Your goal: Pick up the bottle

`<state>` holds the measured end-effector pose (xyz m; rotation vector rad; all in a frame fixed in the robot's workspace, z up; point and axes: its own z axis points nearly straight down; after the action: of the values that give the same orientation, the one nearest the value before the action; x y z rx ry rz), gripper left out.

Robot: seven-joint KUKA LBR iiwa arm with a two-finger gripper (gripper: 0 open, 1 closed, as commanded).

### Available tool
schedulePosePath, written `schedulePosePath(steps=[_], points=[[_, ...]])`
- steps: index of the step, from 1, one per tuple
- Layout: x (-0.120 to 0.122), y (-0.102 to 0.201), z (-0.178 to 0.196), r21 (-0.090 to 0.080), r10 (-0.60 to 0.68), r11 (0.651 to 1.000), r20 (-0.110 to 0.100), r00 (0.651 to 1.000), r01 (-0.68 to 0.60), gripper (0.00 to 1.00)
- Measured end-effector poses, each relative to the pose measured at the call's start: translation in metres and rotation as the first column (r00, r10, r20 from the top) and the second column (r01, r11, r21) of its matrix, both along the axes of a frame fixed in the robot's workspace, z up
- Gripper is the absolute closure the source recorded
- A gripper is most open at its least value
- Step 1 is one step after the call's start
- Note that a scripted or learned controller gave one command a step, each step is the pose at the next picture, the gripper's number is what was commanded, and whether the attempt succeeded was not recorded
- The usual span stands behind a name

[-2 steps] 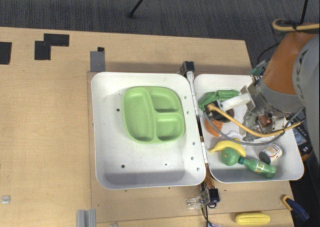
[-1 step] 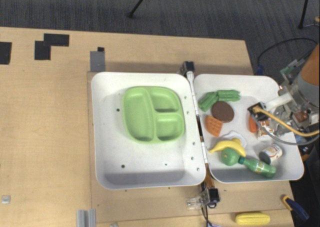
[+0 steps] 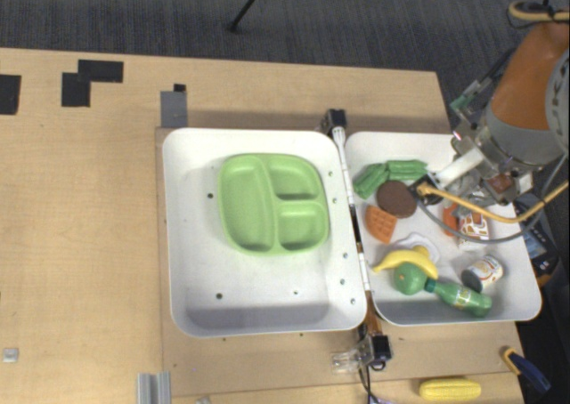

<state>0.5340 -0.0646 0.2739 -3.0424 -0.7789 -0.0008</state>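
The bottle (image 3: 460, 296) is green and lies on its side along the front of the right bin (image 3: 525, 309), its neck pointing left toward a green round fruit (image 3: 410, 279). My gripper (image 3: 492, 185) hangs over the back right part of that bin, below the arm's orange band and well behind the bottle. Cables and the wrist body crowd around its tip. Nothing shows in its grasp.
The right bin also holds a banana (image 3: 408, 260), an orange waffle piece (image 3: 381, 223), a brown disc (image 3: 397, 199), green vegetables (image 3: 389, 173), a small can (image 3: 485, 270) and an orange-white carton (image 3: 472, 225). A green divided plate (image 3: 272, 203) lies in the left bin.
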Motion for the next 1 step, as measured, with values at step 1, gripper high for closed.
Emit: schedulePosePath(steps=[1], points=[[-0.0472, -0.0786, -0.0150, -0.001, 0.146, 0.989, 0.000, 0.989, -0.146, 1.00]])
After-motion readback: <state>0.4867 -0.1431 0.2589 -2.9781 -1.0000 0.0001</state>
